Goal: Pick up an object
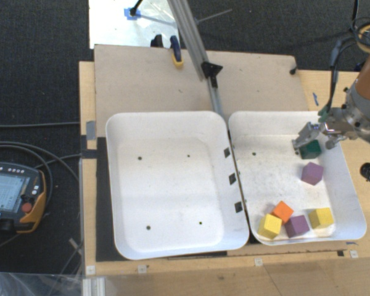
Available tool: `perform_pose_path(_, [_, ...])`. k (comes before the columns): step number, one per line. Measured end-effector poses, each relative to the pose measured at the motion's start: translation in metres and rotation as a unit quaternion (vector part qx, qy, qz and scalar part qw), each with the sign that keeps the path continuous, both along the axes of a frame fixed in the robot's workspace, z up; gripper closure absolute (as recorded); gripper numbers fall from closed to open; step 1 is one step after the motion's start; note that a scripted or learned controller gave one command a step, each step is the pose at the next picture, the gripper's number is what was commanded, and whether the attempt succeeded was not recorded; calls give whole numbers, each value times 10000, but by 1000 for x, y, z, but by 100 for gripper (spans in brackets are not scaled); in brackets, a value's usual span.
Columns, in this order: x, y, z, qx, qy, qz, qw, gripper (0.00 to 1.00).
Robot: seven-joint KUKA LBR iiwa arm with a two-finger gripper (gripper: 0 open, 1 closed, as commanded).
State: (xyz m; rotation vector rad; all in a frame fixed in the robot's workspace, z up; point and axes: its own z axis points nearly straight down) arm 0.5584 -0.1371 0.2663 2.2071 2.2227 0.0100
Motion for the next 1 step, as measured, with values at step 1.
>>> perform_pose_path(1, [-41,-35,-179,11,65,-45,10000,0])
